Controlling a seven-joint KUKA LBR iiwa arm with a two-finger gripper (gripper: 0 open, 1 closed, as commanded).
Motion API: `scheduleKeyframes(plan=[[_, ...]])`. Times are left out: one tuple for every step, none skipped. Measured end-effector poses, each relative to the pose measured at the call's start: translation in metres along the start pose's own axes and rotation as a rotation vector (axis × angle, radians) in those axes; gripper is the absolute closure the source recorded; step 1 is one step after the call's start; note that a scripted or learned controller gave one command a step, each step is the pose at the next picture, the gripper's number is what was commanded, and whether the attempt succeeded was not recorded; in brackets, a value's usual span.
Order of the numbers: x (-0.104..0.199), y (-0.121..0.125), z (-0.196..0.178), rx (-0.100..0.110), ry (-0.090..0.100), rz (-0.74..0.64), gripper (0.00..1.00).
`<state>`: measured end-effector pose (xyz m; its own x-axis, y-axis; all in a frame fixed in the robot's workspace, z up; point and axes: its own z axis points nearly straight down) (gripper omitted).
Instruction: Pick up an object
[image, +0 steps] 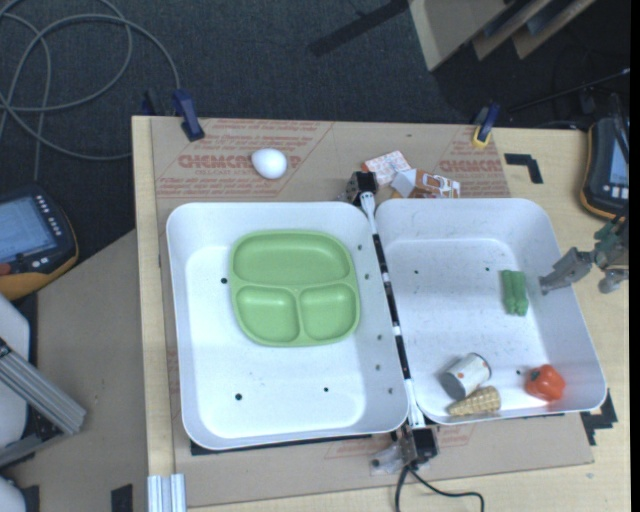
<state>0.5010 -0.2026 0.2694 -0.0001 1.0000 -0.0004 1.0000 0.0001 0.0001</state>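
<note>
Looks like a robotics lab: clamped cardboard surface (300, 150), teach pendant (30, 235), loose cables (70, 60) on dark carpet.

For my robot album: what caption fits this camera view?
A gripper reaches toward a green block in the right bin, while a green divided plate sits in the left bin.

Two white bins side by side on a cardboard-topped bench (300, 150). Left bin (200, 380) holds a green divided plate (295, 287), upper-centre of that bin. Right bin (470, 240) has a green block (514, 292) at mid-right, a small grey/white can (466, 374) lying tilted at lower centre, a corn-like piece (475, 403) just below and touching it, and an orange-red item (545, 382) at the lower right corner. Gripper (578, 268) at the frame's right edge, over the right bin's rim, apart from the block. White egg-like ball (268, 162) on the cardboard, upper left of centre; crumpled wrappers (405, 176) at top centre.
</note>
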Motion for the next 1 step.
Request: scheduleKeyframes(plan=[[-0.0210, 0.0332, 0.1135, 0.001, 0.001, 0.001, 0.00]])
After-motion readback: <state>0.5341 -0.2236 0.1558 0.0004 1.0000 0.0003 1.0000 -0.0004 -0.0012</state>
